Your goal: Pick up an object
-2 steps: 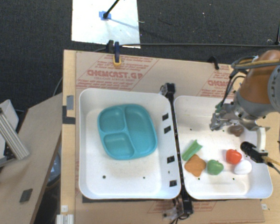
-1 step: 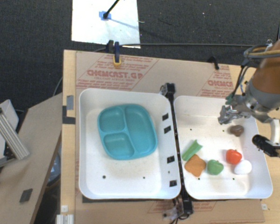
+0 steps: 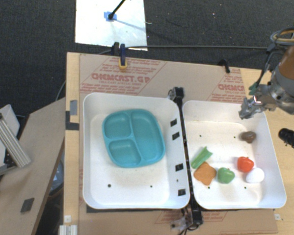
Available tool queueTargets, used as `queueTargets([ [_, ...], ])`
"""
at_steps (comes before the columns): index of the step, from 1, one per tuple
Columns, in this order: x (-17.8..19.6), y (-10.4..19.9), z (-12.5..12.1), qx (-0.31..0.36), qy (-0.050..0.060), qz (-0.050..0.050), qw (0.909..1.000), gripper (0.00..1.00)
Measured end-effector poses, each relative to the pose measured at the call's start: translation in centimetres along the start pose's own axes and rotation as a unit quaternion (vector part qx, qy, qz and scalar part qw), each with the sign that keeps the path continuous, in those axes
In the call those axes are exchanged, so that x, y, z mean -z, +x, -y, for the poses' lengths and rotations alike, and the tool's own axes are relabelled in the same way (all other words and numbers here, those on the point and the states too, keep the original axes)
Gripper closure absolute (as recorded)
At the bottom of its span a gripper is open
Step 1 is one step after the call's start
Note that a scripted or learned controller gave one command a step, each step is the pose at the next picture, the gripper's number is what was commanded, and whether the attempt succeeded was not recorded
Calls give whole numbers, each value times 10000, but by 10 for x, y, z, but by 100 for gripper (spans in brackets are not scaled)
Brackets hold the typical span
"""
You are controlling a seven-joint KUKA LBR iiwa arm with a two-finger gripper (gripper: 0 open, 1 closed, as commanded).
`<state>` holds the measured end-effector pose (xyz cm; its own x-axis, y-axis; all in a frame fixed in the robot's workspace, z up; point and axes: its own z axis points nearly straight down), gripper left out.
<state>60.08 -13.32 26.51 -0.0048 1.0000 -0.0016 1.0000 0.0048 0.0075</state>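
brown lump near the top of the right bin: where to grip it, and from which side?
Grip the brown lump across its short middle, coming straight down from above. It looks small, rounded and low, lying alone on the bin floor, well apart from the red piece below it. The gripper hovers just above and left, so the approach looks short.

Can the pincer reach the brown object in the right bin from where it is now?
Probably yes. The pincer hovers over the far edge of the right bin, and the brown object lies apart from the other items, with nothing over it or against it.
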Motion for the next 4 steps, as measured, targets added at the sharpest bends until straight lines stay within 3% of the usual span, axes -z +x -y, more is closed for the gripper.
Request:
queueTargets([
  [1, -17, 52, -4, 13, 27, -9, 10000, 100],
  [3, -10, 157, -9, 9, 25, -9, 10000, 100],
  [4, -29, 210, -6, 15, 36, -12, 10000, 100],
])
